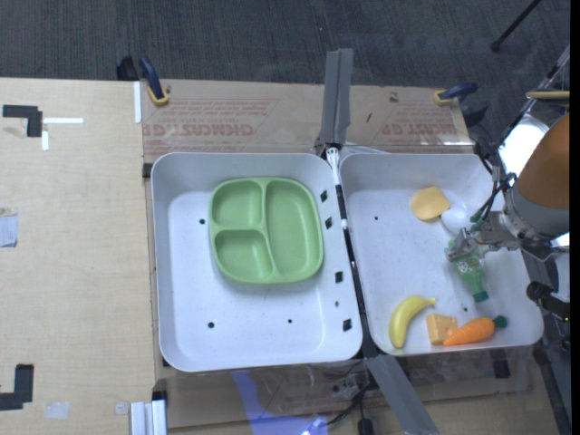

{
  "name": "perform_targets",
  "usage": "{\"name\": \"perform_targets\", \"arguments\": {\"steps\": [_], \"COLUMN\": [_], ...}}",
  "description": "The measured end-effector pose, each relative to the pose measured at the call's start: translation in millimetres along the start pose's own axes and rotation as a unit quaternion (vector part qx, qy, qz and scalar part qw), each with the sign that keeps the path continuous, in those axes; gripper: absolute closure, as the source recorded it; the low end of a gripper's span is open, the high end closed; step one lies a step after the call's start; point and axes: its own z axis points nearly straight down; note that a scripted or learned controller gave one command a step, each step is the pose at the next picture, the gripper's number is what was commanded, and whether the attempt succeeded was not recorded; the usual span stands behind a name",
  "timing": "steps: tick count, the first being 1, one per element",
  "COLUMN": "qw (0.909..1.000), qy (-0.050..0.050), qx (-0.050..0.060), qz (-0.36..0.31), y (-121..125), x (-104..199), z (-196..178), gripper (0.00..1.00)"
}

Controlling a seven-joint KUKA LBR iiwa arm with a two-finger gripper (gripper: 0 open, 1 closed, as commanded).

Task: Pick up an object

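Observation:
My gripper (465,250) hangs low over the right part of the right bin (381,270), with the arm coming in from the right edge. A small green bottle-like object (475,281) lies directly beneath and just in front of it; whether they touch is unclear. A small white object (453,218) sits just behind the gripper, next to a yellow rounded piece (430,203). Along the bin's front lie a banana (408,318), an orange-yellow cheese wedge (440,327) and a carrot (471,332).
The left bin (181,324) holds a green divided plate (266,230). A raised divider (343,234) separates the two bins. The right bin's far right wall (530,320) is close to the arm.

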Motion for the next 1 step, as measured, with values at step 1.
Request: {"name": "perform_targets", "arguments": {"steps": [1], "qw": [0.9994], "qy": [0.0], "qx": [0.0], "qz": [-0.034], "y": [29.9], "x": [77.9], "z": [-86.7], "gripper": [1.0]}}
